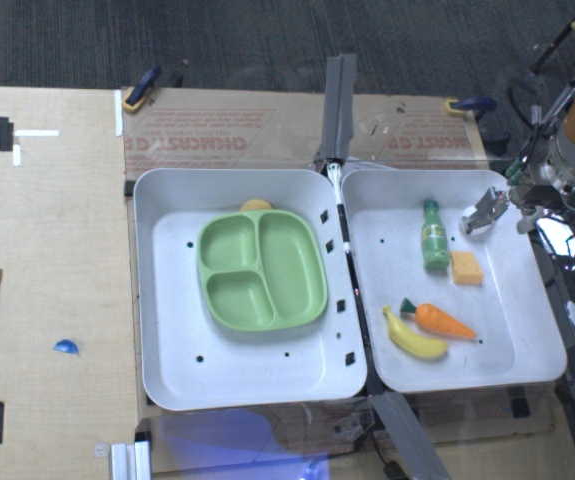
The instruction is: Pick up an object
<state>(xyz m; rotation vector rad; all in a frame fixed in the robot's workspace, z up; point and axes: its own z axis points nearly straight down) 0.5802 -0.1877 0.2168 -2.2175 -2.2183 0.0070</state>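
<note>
Green bottle (434,236) stands just left of our gripper (484,213) near the right bin's (527,363) far edge, its clamp state unreadable.

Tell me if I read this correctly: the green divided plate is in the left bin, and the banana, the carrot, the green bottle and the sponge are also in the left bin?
Not quite. The green divided plate is in the left bin, but the camera view shows the banana, carrot, green bottle and sponge in the right bin.
</note>
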